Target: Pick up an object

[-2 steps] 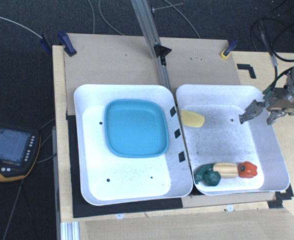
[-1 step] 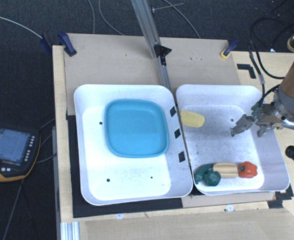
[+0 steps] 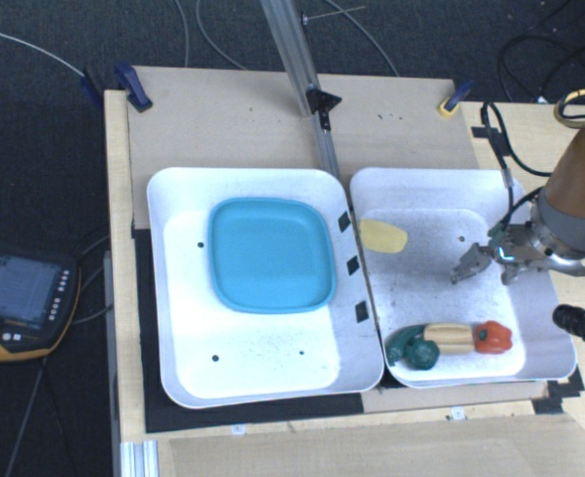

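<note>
Grey arm (image 3: 570,202) low — gripper (image 3: 483,264) splayed over right bin (image 3: 426,192).

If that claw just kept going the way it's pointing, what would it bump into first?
Probably the bare floor of the right bin: the gripper points down and leftward. The yellow piece lies further along, though depth is unclear.

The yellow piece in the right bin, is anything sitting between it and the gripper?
Nothing visible does. The gripper hovers over bare bin floor, and the yellow piece lies apart to its left in the right bin.

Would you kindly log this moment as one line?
hand: open, over right bin, holding nothing | yellow piece: far left corner | blue plate: left bin
</note>
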{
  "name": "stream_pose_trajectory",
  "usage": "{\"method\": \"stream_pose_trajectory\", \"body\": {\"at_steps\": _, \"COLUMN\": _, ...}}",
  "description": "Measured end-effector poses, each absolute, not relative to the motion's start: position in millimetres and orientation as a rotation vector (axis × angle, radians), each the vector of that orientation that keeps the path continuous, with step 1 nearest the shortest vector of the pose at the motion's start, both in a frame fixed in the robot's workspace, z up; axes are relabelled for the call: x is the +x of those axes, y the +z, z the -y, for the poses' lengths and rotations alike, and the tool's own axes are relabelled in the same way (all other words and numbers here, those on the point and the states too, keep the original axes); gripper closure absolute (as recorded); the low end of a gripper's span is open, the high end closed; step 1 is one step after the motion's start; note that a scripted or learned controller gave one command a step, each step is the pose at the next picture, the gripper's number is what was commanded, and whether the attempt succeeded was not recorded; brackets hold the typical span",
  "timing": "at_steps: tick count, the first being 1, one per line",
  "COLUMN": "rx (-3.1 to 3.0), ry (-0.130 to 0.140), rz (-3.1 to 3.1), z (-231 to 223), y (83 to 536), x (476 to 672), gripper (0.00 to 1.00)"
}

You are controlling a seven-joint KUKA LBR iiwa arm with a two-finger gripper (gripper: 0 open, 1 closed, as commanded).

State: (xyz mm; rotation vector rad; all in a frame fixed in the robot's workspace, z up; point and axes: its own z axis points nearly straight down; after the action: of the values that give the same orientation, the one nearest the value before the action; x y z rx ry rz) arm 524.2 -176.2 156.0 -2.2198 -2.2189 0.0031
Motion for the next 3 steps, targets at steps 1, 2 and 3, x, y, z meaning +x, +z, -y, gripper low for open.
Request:
{"method": "stream_pose_trajectory", "body": {"at_steps": 1, "rx": -2.218, "ry": 0.003, "rz": 2.219, "z": 166, "y": 106, "x": 520.8, "gripper": 0.00}}
{"method": "stream_pose_trajectory", "body": {"at_steps": 2, "rx": -2.222, "ry": -0.002, "rz": 2.222, "z": 167, "y": 119, "x": 522.3, "gripper": 1.00}}
{"method": "stream_pose_trajectory", "body": {"at_steps": 3, "rx": -2.225, "ry": -0.005, "rz": 2.225, "z": 171, "y": 180, "x": 518.9, "gripper": 1.00}}
